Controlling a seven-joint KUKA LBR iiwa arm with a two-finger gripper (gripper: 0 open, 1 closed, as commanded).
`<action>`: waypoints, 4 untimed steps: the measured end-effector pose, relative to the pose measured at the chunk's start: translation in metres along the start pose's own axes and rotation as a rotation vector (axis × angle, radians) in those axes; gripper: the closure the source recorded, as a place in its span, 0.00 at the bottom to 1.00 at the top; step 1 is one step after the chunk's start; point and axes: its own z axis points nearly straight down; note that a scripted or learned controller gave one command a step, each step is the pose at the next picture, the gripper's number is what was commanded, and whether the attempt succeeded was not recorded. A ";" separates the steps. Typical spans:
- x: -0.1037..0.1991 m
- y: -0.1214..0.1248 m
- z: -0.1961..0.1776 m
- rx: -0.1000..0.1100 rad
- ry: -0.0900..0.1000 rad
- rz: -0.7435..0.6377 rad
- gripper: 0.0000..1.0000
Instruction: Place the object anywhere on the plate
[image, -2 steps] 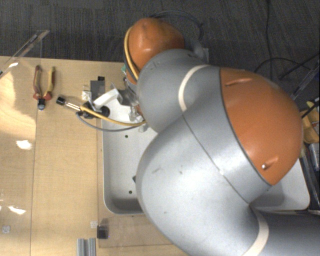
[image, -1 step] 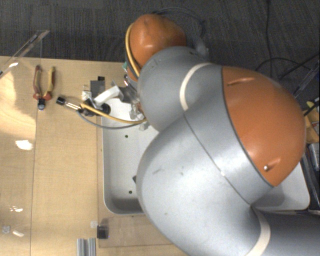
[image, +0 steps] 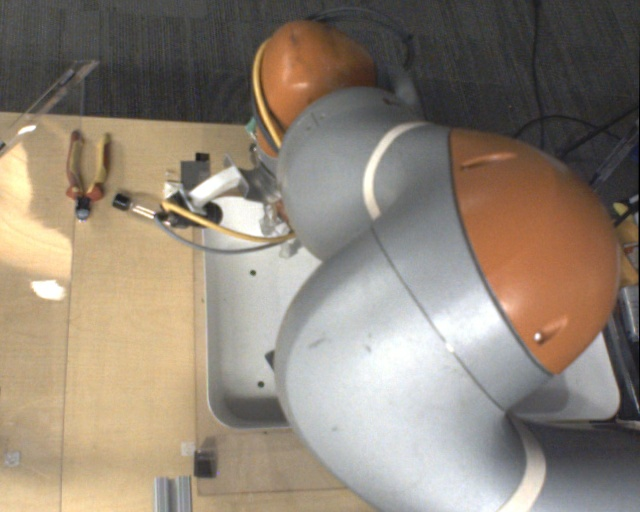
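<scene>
Big grey arm with orange caps (image: 430, 300) covers most of the shallow white bin (image: 232, 400) on the tan wooden surface (image: 100, 350). Red-handled pliers (image: 86, 172) lie far left. Finger state: can't tell. Object, plate hidden.

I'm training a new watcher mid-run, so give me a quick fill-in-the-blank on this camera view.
1. The arm blocks most of the white ____.
2. The pliers with red handles lie on the ____ bench top, at the view's left.
3. A ____ cable loops near the arm's wrist end.

Missing words: bin; wooden; yellow
</scene>
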 end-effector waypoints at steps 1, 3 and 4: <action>-0.028 0.059 0.064 -0.003 -0.007 -0.099 1.00; 0.005 0.021 0.087 0.003 -0.009 -0.882 1.00; 0.021 0.006 -0.047 -0.007 -0.001 -1.512 1.00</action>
